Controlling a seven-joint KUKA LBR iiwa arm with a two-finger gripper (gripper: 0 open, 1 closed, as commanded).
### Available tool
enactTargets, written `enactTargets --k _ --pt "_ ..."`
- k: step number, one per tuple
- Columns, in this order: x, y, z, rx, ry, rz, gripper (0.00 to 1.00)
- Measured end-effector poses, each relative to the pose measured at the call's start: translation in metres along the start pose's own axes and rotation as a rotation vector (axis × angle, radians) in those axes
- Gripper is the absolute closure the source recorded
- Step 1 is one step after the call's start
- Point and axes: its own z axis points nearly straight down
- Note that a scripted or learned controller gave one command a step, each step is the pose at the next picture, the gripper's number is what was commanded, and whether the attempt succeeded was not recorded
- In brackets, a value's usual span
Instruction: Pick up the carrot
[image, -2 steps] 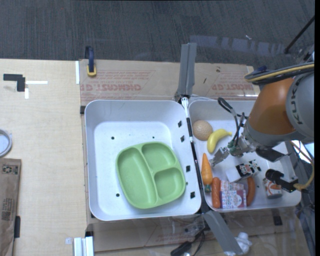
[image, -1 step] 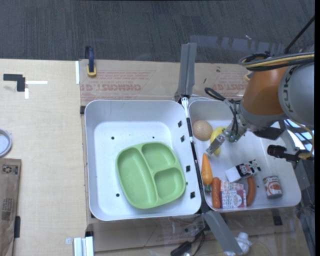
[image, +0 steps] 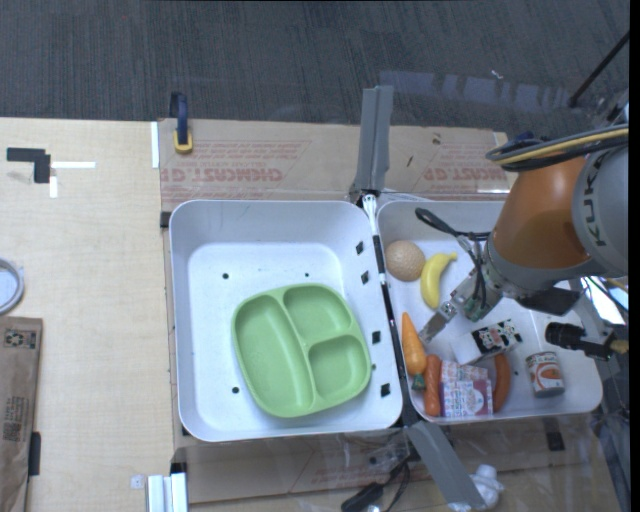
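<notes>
- I see the worktop (image: 80, 260) bare wood at far left, with a black L-shaped piece (image: 30, 160) near the top corner and a brown paper bag (image: 18, 390) at the lower edge.
- A blue-and-yellow clamp (image: 181, 125) sits on the cardboard sheet (image: 260, 155) behind the bins.
- Left bin (image: 190, 300): it holds a green divided plate (image: 302, 348), three compartments, lying flat towards the bin's front right.
- Right bin (image: 590, 395): the carrot (image: 413, 345) lies along the left wall, pointed end away from me, just right of the divider between the bins.
- A second orange vegetable (image: 431, 385) lies just in front of the carrot, touching a red-and-white packet (image: 466, 390).
- Behind the carrot I note a round tan item (image: 405, 260) and a banana (image: 434, 278), side by side.
- Gripper (image: 440, 322) hangs low over the right bin, just right of the carrot; I see nothing between its fingers, and I cannot tell whether it is released or clenched.
- A small black-and-white carton (image: 495, 336) sits right of the gripper; a small can (image: 545, 372) stands further right, near the bin's front corner.
- The arm's orange band (image: 535, 225) fills the upper right.
</notes>
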Motion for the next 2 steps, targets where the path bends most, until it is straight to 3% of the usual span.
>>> enactTargets --k 1,2 --pt "-0.065 0.020 -0.001 -0.002 -0.003 -0.098 0.00" --pt "-0.007 -0.018 0.000 0.000 0.000 -0.121 0.00"
